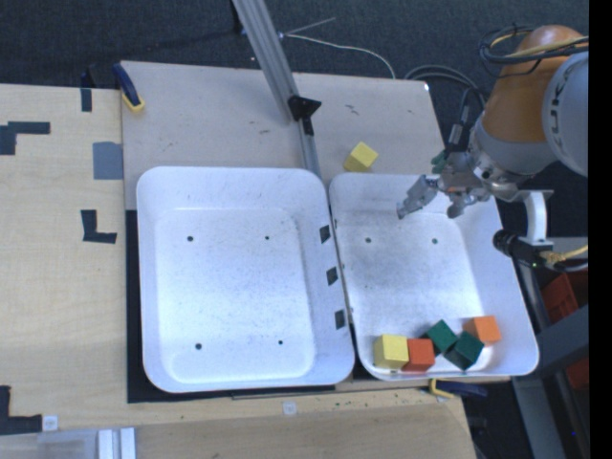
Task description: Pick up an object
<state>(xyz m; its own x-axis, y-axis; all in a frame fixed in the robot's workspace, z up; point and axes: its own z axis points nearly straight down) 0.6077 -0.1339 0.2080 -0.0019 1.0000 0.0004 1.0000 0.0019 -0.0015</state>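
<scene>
From the camera above the bench, the gripper (432,202) hangs over the far end of the right bin (402,275), with nothing between its fingers; they look spread apart. To do this step well, I think the arm should travel toward the near end of the bin, choose one block that stands a little free, and come down with the fingers on two opposite faces.

The blocks lie crowded in the near corner: a yellow block (390,350) touching a red-orange block (420,353), two green blocks (453,342) beside them, and an orange block (485,329) at the end. All are well apart from the gripper. Another yellow cube (361,156) sits outside the bins, on the bench.
</scene>
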